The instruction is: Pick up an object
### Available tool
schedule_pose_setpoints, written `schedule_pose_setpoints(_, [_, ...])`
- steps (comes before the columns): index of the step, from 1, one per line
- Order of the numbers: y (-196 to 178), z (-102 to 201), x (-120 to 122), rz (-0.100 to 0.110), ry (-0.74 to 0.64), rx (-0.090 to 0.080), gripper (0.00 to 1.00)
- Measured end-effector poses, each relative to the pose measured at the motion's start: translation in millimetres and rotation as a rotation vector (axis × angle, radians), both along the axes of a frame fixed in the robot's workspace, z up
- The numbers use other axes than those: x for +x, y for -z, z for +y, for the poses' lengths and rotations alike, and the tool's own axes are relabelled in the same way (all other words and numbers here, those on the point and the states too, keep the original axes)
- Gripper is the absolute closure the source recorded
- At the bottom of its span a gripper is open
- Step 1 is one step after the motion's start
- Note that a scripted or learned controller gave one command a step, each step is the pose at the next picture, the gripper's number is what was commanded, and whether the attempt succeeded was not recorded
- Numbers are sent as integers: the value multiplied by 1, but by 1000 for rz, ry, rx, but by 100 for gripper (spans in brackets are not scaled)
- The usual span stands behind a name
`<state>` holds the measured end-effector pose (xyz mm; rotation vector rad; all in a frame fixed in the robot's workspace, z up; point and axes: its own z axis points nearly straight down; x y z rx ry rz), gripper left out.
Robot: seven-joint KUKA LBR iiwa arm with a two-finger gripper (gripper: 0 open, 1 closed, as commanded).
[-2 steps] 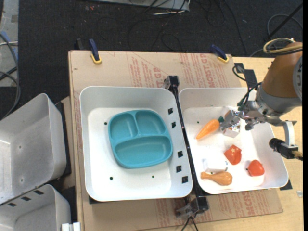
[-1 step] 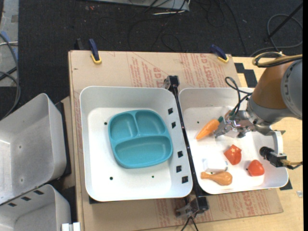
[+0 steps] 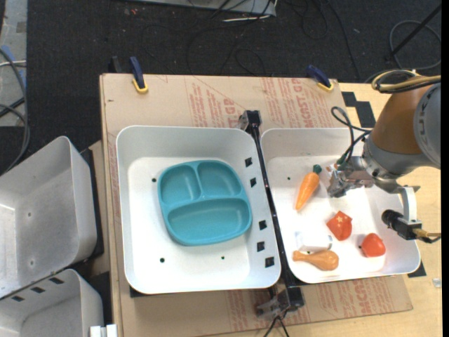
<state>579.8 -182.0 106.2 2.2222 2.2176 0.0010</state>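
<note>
Gripper (image 3: pixel 338 183) low in right bin (image 3: pixel 400 262); whether it is spread or closed, cannot tell. Carrot (image 3: pixel 306 190) just beside it, toward the bin divider; long axis slanted, green top toward gripper, tip pointing away and toward the bench's front edge. Likely nearest target. Red piece (image 3: pixel 339 226) near, on the front-edge side.

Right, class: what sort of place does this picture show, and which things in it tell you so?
Probably a robotics lab test bench: a robot arm reaches over two white bins clamped to a board, one holding a teal divided plate, the other toy food such as a carrot, with loose cables on the floor.
</note>
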Motion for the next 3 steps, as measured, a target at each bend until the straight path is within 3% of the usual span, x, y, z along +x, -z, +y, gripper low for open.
schedule_pose_setpoints(3, [-163,11,2,-4,-6,-1,100])
